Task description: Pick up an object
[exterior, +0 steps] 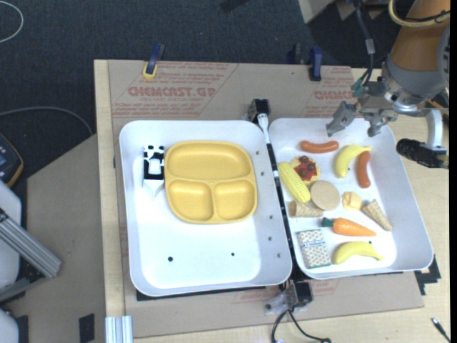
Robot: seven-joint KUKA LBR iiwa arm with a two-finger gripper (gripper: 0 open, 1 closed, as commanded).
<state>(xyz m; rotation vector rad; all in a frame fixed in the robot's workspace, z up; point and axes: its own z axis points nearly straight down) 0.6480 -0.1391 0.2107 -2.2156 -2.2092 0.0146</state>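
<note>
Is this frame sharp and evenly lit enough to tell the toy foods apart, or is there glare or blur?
Camera view: soft focus overall, yet the orange plastic carrot and yellow corn cob read clearly; even lighting with faint shadows; the shallow white right bin looks bright without hiding anything; the open grey two-finger gripper is slightly blurred.

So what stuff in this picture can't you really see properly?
- Arm: its upper part is cut off by the camera view's top and right edges.
- Black-and-white marker in the left bin: too small to read.
- Square snack in the right bin: its pattern is too blurred to name.
- Slice by the corn cob: its red toppings are too small to tell.
</note>
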